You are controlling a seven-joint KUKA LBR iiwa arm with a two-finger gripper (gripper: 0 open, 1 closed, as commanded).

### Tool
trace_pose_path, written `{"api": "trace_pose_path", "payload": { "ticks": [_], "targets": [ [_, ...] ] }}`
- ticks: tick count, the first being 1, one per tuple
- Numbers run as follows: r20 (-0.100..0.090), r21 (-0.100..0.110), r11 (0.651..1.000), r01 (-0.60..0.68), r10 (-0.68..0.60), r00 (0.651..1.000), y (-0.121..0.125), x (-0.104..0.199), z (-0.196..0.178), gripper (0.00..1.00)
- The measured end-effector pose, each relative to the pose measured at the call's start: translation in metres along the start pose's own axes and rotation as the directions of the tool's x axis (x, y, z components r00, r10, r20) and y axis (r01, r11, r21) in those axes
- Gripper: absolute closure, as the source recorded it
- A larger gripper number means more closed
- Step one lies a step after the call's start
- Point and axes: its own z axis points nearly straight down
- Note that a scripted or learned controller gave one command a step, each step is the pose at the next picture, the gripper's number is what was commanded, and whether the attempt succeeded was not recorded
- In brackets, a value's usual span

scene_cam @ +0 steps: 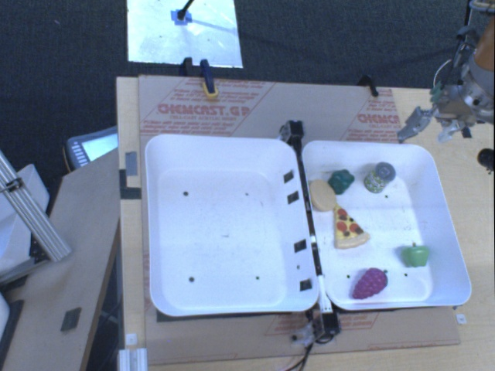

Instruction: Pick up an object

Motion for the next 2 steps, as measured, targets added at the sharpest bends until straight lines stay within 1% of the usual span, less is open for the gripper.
{"api": "trace_pose_path", "payload": {
  "ticks": [1,2],
  "targets": [
    [-0.002,0.006,1.0,-0.003,0.003,1.0,-0.064,0.029,0.004,0.0],
    [-0.002,0.005,1.0,0.001,-0.001,1.0,-0.1,0.063,0.031,0.0]
  ]
}}
